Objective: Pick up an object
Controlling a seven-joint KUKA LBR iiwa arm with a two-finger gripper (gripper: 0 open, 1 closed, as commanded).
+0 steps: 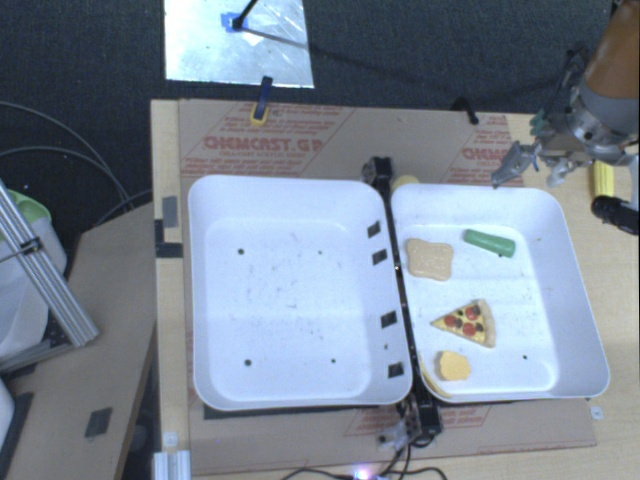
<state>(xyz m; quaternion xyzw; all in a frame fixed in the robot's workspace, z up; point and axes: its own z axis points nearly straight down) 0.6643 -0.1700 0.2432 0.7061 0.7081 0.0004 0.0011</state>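
Nearest the lens, well below the spread-fingered, empty gripper (530, 163), lies a small yellow plastic round (454, 367), but the green plastic cylinder (489, 242) just beneath it looks light, stiff, easiest pinched across its middle

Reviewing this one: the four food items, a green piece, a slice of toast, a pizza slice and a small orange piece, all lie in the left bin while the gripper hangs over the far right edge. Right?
Not quite. The camera view shows the green piece, toast, pizza slice and orange piece all in the right bin, not the left one. The gripper does hang over the far right edge.
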